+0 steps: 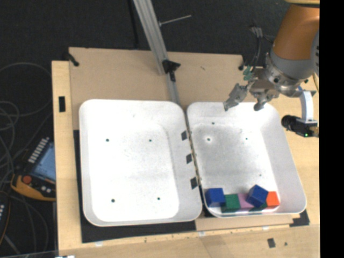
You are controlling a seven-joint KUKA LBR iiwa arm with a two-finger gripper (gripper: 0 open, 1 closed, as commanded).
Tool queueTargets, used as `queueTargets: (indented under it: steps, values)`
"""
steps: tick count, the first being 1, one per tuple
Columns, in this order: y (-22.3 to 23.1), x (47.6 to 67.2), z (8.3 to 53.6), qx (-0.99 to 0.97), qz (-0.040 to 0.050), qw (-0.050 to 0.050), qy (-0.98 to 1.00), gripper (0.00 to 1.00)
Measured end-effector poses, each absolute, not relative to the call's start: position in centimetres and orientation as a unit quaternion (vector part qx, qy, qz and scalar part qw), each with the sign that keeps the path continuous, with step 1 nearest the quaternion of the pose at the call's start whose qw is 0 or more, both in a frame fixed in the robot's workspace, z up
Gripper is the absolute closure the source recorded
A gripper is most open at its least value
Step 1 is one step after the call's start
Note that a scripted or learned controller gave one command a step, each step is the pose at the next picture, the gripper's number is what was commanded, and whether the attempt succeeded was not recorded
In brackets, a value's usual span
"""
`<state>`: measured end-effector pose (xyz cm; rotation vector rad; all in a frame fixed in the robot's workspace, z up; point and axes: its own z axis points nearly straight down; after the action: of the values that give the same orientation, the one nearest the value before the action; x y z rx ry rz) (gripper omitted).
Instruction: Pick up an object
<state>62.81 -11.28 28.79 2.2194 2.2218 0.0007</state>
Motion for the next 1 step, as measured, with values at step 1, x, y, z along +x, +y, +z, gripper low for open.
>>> queueTargets:
  steps: [1]
  values:
    - [-9.7,64.55,16.84,0.706,-0.0025,-0.002,0.708,0.0]
